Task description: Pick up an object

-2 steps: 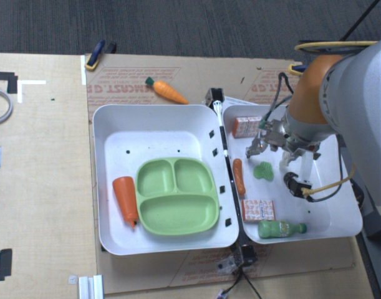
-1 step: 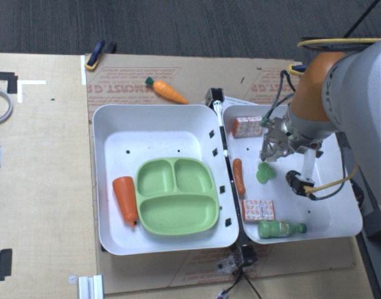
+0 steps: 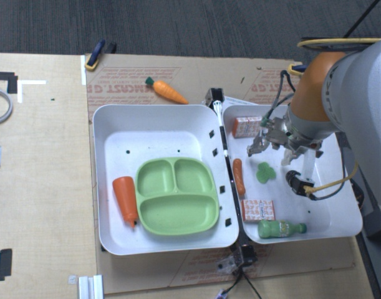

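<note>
A worktop (image 3: 40, 185) seen from above carries two shallow white bins side by side. The left bin (image 3: 115, 123) holds a green divided plate (image 3: 176, 195) with three sections, and an orange toy carrot (image 3: 125, 199) lying along the plate's left edge, touching it. A second toy carrot with a green top (image 3: 167, 91) lies outside on the cardboard just behind this bin.

The right bin (image 3: 340, 220) holds a small reddish carton (image 3: 246, 127) near its back wall, a toy sausage (image 3: 239, 176) along its left wall, a small green leafy piece (image 3: 265, 172) near the middle, a flat red-and-white packet (image 3: 258, 210) and a green bottle (image 3: 281, 229) lying on its side at the front.

The grey arm with its orange band reaches in from the right. Its claw (image 3: 272, 148) hangs over the right bin, fingers spread apart and gripping nothing, just above the green leafy piece and right of the carton.
</note>
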`<state>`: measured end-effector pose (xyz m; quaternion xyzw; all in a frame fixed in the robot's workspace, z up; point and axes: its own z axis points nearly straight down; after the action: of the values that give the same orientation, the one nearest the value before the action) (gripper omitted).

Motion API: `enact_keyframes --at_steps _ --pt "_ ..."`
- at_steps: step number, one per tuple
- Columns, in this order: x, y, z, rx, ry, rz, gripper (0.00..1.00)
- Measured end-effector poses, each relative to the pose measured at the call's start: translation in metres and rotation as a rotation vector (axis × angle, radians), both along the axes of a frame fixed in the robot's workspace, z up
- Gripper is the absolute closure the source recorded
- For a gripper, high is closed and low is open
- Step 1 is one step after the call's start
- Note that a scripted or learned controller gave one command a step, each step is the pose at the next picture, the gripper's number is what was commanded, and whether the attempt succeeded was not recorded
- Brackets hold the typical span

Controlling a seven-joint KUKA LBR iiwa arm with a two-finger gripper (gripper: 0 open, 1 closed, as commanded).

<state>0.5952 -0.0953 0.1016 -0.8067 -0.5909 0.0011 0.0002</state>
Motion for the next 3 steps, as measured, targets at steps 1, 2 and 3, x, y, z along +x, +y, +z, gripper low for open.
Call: enact_keyframes --at_steps 1,2,3 --pt "-0.045 -0.003 -0.01 0.001 0.002 -0.629 0.0" --pt "0.04 0.073 0.09 -0.001 -0.001 -0.339 0.0" --pt "0.019 0.096 0.09 0.0 0.001 -0.145 0.0"
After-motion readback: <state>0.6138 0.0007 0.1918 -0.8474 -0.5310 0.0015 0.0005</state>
